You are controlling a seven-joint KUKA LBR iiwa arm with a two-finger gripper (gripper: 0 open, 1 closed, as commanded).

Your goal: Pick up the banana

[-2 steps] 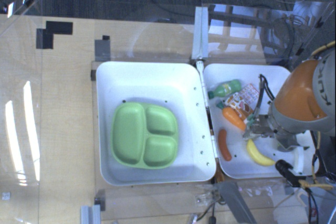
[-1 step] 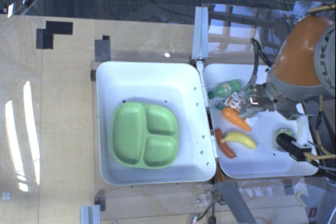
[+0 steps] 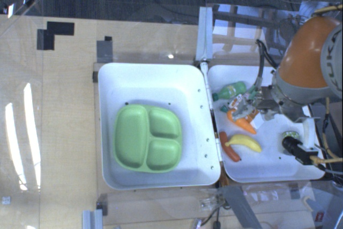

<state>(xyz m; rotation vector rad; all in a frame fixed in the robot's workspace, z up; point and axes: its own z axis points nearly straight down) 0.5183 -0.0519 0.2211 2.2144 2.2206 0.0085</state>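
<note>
The yellow banana [image 3: 244,142] lies in the right bin [image 3: 268,169], near its front left part. My gripper [image 3: 244,106] hovers over the bin's middle left, a little behind the banana and apart from it. Directly under the gripper is an orange carrot [image 3: 247,125], which sits between the gripper and the banana. Nothing yellow shows in the gripper.
A red sausage-shaped thing [image 3: 230,148] lies just left of the banana against the bin wall. A green bottle [image 3: 230,89] lies behind the gripper. The left bin [image 3: 112,83] holds a green divided plate [image 3: 148,138]. The arm fills the right bin's far right side.
</note>
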